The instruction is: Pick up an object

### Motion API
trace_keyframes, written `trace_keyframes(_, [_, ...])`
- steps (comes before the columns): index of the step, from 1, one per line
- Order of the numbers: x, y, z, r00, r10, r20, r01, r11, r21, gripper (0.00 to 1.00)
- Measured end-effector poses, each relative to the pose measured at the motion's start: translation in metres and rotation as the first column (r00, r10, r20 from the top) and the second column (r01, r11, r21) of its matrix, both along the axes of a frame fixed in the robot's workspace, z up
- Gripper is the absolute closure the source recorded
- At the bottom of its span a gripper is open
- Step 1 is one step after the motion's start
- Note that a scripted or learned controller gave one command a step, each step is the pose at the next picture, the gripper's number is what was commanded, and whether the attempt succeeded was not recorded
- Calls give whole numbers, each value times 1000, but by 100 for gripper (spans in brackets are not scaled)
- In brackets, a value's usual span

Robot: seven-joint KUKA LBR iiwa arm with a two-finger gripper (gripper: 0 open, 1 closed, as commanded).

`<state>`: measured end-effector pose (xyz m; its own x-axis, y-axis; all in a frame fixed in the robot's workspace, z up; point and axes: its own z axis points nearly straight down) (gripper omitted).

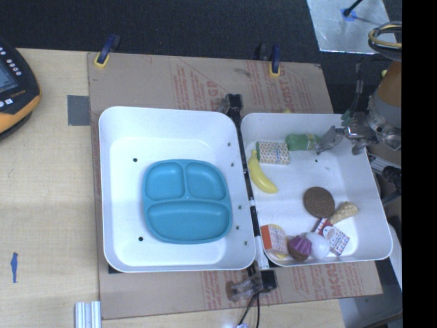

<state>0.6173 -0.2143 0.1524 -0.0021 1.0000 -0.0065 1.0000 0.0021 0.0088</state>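
The arm enters at the right edge, and its gripper hovers over the upper right corner of the right bin; the jaws look a little apart with nothing between them. The task names no particular object, so the nearest candidates matter most. Just left of the gripper lies a small green object, and touching it on the left is a small patterned box. Below them a yellow toy banana lies along the left wall. Near the middle sits a round brown disc, and beside it a pale cone-like piece. A cluster of small toy food items crowds the lower edge. All these look like light plastic toys, probably stiff and smooth, so they may slip. I judge the green object the easiest: take it across its short width. The banana is best gripped at the middle of its curve. The left bin holds 1 blue divided plate.
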Motion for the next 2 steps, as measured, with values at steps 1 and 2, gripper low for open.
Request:
trace_keyframes(1, [35,39,-66,999,9,-40,-8,1000,10,0])
trace_keyframes(2, [-21,42,-61,1000,1,-18,-1,1000,7,0])
